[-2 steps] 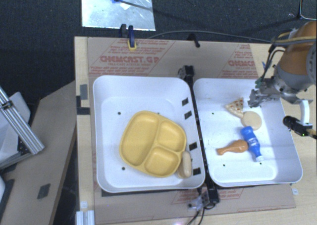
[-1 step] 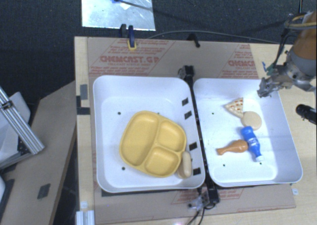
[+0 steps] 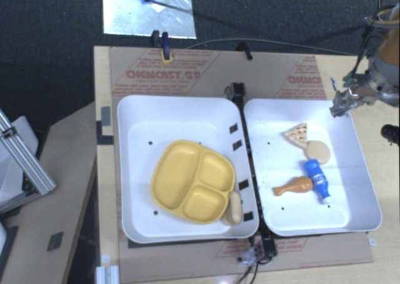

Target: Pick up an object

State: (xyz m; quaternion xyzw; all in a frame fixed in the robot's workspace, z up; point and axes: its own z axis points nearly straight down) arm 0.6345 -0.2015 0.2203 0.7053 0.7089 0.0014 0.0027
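Note:
The right bin (image 3: 350, 214) holds a pizza slice (image 3: 296, 134), a round beige cookie (image 3: 317, 151), a blue bottle (image 3: 317, 180) and a brown drumstick (image 3: 294, 186). The gripper (image 3: 341, 104) hangs over the right bin's far right corner, above and to the right of the pizza slice, with nothing seen in it. The arm (image 3: 382, 57) comes in from the right edge. In the left bin (image 3: 134, 151) lies a yellow divided tray (image 3: 194, 181) with a beige bread roll (image 3: 234, 207) at its near right corner.
A black clip strip (image 3: 245, 151) runs between the two bins. Brown cardboard (image 3: 181, 73) lies under both bins. A blue-and-yellow clamp (image 3: 164, 45) sits at the bench's far edge. An aluminium rail (image 3: 25, 157) leans at the left.

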